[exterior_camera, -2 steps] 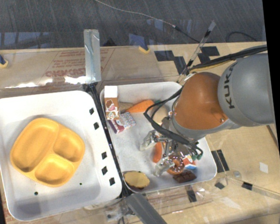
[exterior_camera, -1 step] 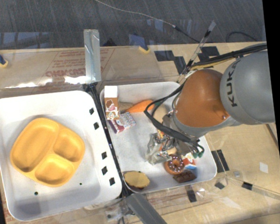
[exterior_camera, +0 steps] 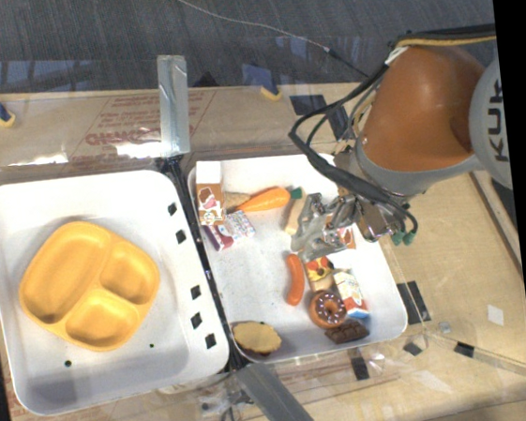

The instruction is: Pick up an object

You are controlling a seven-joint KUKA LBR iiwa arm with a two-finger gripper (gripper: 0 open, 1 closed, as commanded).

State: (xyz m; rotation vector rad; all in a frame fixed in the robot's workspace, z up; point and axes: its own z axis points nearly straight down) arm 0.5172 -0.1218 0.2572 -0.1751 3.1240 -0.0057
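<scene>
Overhead, a slanted look down on a bench with two shallow white bins side by side. The left bin holds a yellow divided tray with three compartments, lying roughly in its middle.

The right bin holds a scatter of toy food. A carrot lies near the far wall, pointing left to right. Just left of it, against the dividing wall, stands a small printed box, and a little striped packet sits below that. A red sausage lies upright along the bin's middle. Toward the near right corner is a chocolate doughnut, with a small carton touching its right side and a dark brown piece just below. A round brown cookie rests at the near wall.

The grey arm comes in from the right, its orange band large in the upper right, black cables looping around it. The gripper is low inside the right bin, between the carrot and the sausage, its metal parts just above the sausage's top end. Its fingers blur into the clutter beneath, so I cannot tell how far they are spread or whether anything sits between them.
</scene>
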